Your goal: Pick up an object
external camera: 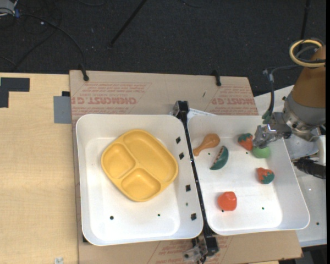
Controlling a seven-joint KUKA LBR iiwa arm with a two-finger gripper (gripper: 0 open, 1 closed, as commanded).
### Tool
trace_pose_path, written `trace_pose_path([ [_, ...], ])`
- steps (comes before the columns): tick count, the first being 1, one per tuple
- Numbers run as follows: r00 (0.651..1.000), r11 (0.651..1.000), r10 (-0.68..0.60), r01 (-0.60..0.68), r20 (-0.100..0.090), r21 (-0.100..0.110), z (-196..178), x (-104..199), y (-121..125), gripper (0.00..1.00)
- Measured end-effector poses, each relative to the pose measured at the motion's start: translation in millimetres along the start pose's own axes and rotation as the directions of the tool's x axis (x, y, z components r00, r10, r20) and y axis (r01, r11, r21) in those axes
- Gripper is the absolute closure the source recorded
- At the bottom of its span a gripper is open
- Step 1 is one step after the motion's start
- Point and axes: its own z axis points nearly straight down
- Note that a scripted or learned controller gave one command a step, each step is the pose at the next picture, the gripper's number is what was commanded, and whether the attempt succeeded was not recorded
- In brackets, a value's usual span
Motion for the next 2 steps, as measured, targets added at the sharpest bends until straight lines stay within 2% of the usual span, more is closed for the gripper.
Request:
trace_pose_path([
  [1, 1.000, 1.000, 0.000, 0.000, 0.000, 0.000, -38, -1, 1, 1.00],
  [2, 1.000, 1.000, -0.002, 0.002, -0.004, 0.007, -32, 50, -23, 1.00],
])
